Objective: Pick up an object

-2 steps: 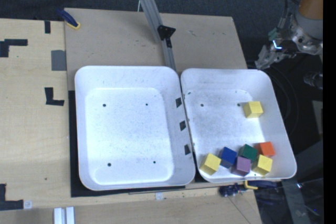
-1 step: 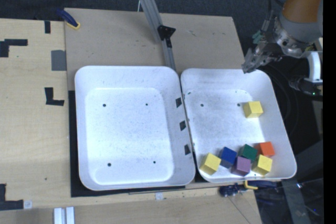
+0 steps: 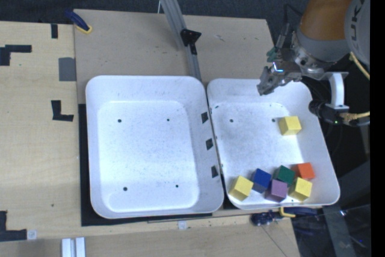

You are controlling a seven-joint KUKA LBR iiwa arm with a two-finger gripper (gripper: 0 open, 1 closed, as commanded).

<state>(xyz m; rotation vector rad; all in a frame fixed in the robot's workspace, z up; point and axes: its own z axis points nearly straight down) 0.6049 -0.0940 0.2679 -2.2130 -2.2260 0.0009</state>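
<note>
Camera view: looks down at a slant on a tabletop [image 3: 150, 33] bearing two white bins side by side; all places below are given relative to the right bin [image 3: 240, 141].

Claw: the claw [image 3: 267, 86] hangs over the far rim of the right bin, toward its far right corner, tilted down into the bin. Whether it is open or closed I cannot tell; nothing shows in it.

Lone block: a yellow block [image 3: 290, 125] lies on the right bin's floor near its right wall, below the claw and well apart from the rest.

Cluster: at the near end of the right bin sit a second yellow block [image 3: 241, 188], a blue block [image 3: 261, 179], a purple block [image 3: 278, 189], a green block [image 3: 284, 175], an orange block [image 3: 305, 171] and a third yellow block [image 3: 302, 189], most of them touching or just beside one another.

Left bin: the left bin [image 3: 144, 141] adjoins the right bin's left wall.

Step in hand: likely the approach, with no grasp made yet.

Doing it well: the lone block looks the easiest target, closest and free on all sides. Centre over it, square up to two flat faces, keep off the right wall, descend straight, close, then lift slowly.
</note>
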